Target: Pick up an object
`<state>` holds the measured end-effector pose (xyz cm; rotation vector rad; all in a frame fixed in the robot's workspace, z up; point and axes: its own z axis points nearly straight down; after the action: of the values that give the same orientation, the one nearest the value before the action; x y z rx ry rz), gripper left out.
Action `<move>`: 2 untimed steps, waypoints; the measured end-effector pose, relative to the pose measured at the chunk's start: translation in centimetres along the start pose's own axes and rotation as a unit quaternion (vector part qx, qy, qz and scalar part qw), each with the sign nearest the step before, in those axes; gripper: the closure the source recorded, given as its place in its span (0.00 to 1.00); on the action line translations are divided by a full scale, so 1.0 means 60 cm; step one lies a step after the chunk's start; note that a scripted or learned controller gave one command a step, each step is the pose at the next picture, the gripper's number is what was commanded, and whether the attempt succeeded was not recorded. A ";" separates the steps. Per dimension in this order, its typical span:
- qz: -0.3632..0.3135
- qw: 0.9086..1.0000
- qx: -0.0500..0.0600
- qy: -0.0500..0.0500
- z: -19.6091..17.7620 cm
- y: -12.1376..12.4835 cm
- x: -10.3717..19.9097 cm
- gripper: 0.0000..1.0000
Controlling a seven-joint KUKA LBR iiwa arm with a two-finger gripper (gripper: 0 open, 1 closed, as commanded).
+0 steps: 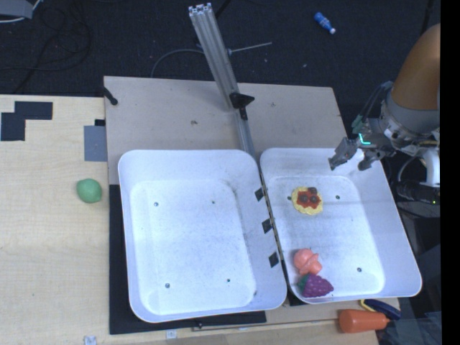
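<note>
I am hanging my gripper over the far right corner of the right bin, with its two fingers spread apart and nothing between them. As I judge it, I am at the approach step: no object is picked yet, and I am not yet over any of them.

Three candidates are lying in the right bin. The nearest to me is a small yellow piece with red and dark toppings (a toy tart or pizza, I would guess), sitting toward the middle of the bin, well clear of the walls. Farther down, near the bin's front edge and close to the divider, a pink-orange toy is touching a purple grape cluster.

I am leaning toward the yellow piece, since it is standing alone and my fingers can close on it without bumping a neighbour. The next move calls for carrying my wrist down-left in the view until the open fingers are straddling it, then lowering almost to the bin floor before closing; it looks flat, so I am expecting little to grip.

A green ball is resting on the bench, left of the left bin, and an orange toy is lying beyond the front rim.
</note>
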<state>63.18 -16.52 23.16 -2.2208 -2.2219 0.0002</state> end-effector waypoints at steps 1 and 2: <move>0.000 1.000 0.000 0.000 0.000 0.000 0.000 0.00; 0.000 1.000 0.003 0.001 0.104 0.005 0.006 0.00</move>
<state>63.49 -16.17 16.93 -2.2169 -2.2193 0.0052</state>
